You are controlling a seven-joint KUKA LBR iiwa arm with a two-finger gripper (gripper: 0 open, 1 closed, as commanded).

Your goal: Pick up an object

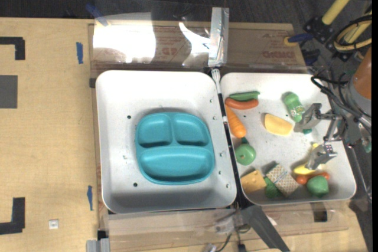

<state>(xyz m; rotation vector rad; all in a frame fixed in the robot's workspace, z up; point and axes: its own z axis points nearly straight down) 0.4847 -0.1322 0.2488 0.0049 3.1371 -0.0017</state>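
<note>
Fingers of the gripper (318,137) stand spread and hold nothing, hanging over the right bin (277,81) between the yellow piece (277,124) and the toys in its near corner. A clean pick likely means centring over 1 isolated item before descending. The left bin (112,97) carries a teal divided plate (174,146); both bins sit on a pale wooden bench (44,127).

Nothing readable here tbh. There's faint reddish print on the cardboard strip (260,47) behind the bins, but it's way too blurry to make out.
</note>
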